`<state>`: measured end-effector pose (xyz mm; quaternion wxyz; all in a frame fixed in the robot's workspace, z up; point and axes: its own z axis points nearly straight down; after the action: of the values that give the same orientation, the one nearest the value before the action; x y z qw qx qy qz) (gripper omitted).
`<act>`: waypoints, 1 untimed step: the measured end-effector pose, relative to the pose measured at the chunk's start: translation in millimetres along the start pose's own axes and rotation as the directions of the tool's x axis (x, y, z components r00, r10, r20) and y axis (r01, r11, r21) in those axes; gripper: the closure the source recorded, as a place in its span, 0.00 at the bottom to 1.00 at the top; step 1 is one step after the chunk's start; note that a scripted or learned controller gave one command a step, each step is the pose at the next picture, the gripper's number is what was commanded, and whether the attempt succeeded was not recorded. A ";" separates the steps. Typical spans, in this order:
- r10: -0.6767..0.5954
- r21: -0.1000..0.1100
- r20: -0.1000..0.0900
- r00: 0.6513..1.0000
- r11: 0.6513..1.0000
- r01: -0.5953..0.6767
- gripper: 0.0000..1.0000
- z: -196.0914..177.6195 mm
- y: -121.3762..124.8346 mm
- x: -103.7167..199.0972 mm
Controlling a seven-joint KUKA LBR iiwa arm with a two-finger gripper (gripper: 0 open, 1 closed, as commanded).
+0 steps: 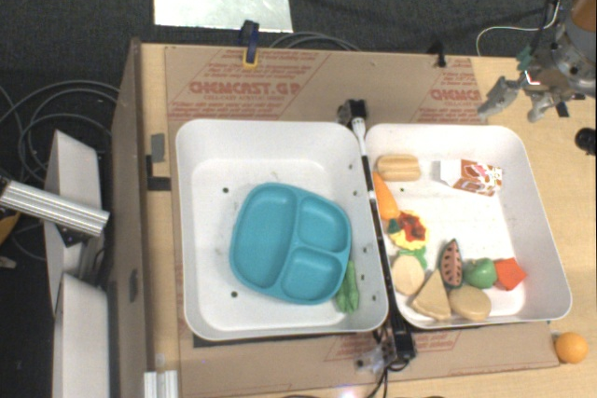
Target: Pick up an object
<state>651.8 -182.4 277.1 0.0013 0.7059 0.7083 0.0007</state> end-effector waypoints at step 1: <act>-0.009 0.015 -0.008 1.000 1.000 0.009 0.00 98.5 -57.7 111.1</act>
<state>594.0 -71.6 178.3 -0.0069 0.7026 0.7115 -0.0017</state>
